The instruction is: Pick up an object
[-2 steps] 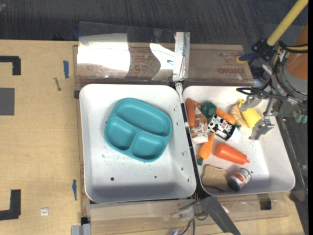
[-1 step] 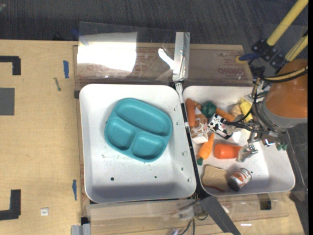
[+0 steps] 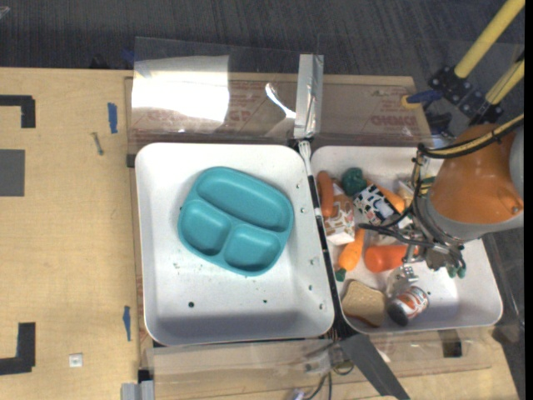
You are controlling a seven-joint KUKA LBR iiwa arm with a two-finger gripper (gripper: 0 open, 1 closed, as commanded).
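The gripper (image 3: 410,283) hung over toys in the right bin (image 3: 483,302), finger spacing indiscernible; a teal divided plate (image 3: 236,218) lay in the left bin (image 3: 158,223).

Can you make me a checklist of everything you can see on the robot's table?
Surface: wooden bench bearing two white bins, left bin and right bin.
Job's things: right bin holds toy carrot, hot dog, bread slice, can, black-and-white toy.
Clutter: teal divided plate in left bin.
Grippers: gripper low over the right bin; grasp unclear.
Cables: yellow cable by the arm.
Surroundings: dark carpet.
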